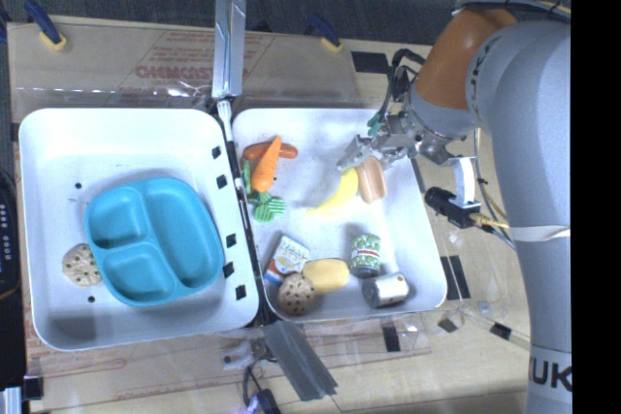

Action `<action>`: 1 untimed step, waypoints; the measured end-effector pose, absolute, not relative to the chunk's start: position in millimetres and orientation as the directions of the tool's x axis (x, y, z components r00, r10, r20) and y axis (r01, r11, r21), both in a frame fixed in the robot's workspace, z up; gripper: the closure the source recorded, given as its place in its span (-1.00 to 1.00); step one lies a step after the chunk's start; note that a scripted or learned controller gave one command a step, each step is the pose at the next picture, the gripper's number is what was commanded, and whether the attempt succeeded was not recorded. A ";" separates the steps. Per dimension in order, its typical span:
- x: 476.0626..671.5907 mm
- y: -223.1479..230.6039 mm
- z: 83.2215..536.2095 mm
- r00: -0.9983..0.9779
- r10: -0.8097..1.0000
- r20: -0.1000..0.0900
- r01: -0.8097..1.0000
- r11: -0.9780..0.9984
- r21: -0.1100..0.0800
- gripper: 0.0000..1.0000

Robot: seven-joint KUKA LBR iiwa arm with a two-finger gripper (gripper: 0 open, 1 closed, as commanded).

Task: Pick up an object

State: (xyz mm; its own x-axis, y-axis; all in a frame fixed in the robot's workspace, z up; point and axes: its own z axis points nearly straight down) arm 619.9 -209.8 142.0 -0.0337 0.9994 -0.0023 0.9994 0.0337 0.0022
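The fingers (372, 153), whose state I cannot tell, hang just above the sausage (371, 179). They should close on its middle, keeping off the banana (337, 195) at its 8 o'clock.

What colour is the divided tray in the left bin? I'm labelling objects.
Light blue, plain; the tray shows clearly in the camera view.

A brown bench (175, 63), its top covered by a clear plastic sheet, carries two shallow white bins side by side: the left bin (49, 150) and the right bin (427, 247). Blue clamps (44, 22) grip the bench's far edge.
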 end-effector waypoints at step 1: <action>619.5 -209.4 140.8 -0.034 0.999 -0.001 0.999 0.034 0.000 -1.00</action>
State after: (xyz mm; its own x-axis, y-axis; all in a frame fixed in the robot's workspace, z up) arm 619.5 -209.4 140.8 -0.0338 0.9994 -0.0012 0.9994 0.0338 0.0002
